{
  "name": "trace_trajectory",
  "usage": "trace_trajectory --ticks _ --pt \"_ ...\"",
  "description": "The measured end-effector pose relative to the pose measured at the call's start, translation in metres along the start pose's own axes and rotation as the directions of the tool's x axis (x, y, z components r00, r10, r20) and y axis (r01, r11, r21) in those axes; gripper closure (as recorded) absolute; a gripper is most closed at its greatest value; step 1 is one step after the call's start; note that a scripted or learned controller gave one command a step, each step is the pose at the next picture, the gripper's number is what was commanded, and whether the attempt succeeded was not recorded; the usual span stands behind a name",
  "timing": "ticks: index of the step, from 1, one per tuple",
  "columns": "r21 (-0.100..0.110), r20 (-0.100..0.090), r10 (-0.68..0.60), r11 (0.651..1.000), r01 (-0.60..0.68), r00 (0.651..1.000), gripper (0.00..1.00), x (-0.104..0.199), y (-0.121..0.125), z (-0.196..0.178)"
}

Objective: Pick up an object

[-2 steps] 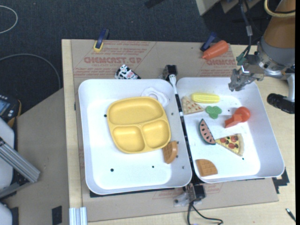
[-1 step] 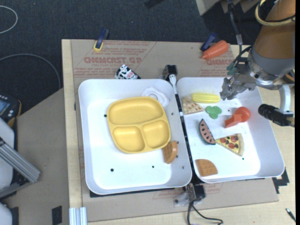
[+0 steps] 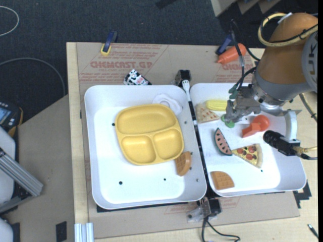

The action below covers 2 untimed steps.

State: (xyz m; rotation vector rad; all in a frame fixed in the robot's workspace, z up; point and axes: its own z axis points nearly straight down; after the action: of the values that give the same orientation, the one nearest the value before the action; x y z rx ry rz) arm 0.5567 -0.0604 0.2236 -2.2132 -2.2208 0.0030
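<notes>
Nearest, the left bin [image 3: 101, 185] has bare white floor along its front edge. A brown bread piece [image 3: 183, 163] leans by the yellow divided plate [image 3: 149, 133] at its centre. In the right bin [image 3: 290, 178], front to back: a cookie [image 3: 222, 179], a pizza slice [image 3: 249, 154], a watermelon wedge [image 3: 221, 141], a red piece [image 3: 256, 125], a cracker [image 3: 205, 114] and corn [image 3: 216, 105]. The gripper [image 3: 233, 116] hangs low over the crowded back; I cannot tell its state.

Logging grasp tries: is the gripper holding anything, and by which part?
Cannot tell. The gripper is low in the right bin near the corn; nothing shows between its fingers.
</notes>
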Motion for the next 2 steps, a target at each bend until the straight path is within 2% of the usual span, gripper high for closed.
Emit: trace_trajectory --ticks 1,2 --pt "0.001 0.000 0.000 1.000 0.000 1.000 1.00 0.040 -0.047 0.005" --pt "-0.009 0.003 0.002 1.000 -0.002 1.000 1.00 0.041 -0.039 -0.011"
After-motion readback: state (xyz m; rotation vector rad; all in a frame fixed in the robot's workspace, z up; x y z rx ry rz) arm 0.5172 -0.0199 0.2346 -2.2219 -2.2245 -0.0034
